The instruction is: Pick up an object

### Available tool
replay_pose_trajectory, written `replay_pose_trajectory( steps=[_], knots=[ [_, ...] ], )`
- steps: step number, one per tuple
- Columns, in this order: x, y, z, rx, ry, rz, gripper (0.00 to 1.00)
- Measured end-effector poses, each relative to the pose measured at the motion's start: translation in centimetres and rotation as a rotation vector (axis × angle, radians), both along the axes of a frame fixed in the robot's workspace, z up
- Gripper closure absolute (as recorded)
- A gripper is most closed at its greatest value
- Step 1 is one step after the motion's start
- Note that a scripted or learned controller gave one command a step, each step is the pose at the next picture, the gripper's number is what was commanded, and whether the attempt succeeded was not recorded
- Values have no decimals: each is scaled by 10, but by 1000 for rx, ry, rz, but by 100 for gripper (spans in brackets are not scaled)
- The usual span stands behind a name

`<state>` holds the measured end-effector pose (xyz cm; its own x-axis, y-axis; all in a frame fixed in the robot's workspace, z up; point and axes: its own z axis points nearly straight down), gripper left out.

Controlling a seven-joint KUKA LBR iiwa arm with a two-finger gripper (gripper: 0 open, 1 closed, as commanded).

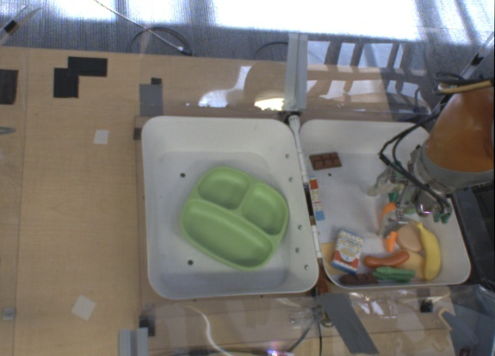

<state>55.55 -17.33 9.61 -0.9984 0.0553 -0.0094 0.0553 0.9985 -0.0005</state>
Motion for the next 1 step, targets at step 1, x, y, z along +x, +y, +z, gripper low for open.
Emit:
replay_pose_trajectory(
  steps=[1],
  knots=[
    [2, 2, 9, 1, -3, 6, 100]
  ],
)
